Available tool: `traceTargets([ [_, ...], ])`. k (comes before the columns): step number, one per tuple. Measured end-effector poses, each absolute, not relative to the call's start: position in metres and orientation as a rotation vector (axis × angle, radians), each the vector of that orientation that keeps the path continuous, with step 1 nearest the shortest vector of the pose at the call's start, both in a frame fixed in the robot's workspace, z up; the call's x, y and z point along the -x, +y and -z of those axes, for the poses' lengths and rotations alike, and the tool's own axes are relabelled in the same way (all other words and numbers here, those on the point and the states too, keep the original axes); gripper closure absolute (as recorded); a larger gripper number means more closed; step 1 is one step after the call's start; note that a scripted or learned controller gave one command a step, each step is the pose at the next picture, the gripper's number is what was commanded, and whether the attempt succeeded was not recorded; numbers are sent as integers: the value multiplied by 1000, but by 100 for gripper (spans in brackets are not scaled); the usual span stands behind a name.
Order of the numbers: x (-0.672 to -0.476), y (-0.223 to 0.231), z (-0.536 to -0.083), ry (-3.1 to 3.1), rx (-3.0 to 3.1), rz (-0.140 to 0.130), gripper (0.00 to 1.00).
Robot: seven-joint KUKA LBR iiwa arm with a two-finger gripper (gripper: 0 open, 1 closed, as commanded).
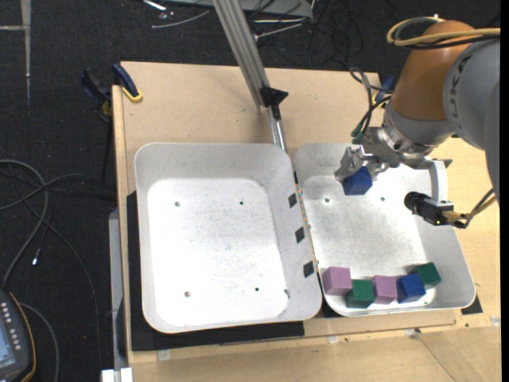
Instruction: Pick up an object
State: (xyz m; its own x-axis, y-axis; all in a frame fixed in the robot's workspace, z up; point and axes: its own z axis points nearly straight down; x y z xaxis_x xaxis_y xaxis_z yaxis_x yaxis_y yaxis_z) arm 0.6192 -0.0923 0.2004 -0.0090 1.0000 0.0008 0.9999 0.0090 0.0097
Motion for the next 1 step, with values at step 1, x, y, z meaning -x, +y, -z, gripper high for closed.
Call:
traceTargets([
  [1, -616, -116, -151, 2221, -2226, 7, 100],
])
